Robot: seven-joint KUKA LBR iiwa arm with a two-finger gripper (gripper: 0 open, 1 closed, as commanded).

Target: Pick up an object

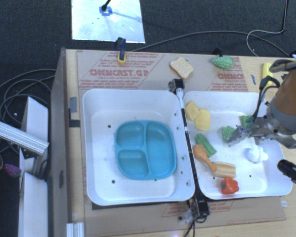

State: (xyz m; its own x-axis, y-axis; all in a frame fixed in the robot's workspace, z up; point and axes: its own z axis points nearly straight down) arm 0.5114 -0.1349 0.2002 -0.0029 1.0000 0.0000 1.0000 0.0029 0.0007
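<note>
My gripper [237, 136] hangs low over the right bin [281, 184], reaching in from the right. Its tip is right beside a small green toy [228, 132], touching or nearly touching it. A second green piece [245, 120] lies just behind the gripper. Also in this bin are two yellow pieces [192, 110] [203, 120], a carrot [203, 151], a tan bread roll [225, 169], a red pepper [229, 185] and a white lump [255, 154]. Nothing is visibly lifted off the bin floor.
The left bin [101, 107] bears a blue divided plate [145, 149]. On the cardboard behind the bins lie a toast slice [181, 67], a green knobbly toy [223, 61] and a yellow clamp [121, 51]. A black divider rail [185, 127] runs between the bins.
</note>
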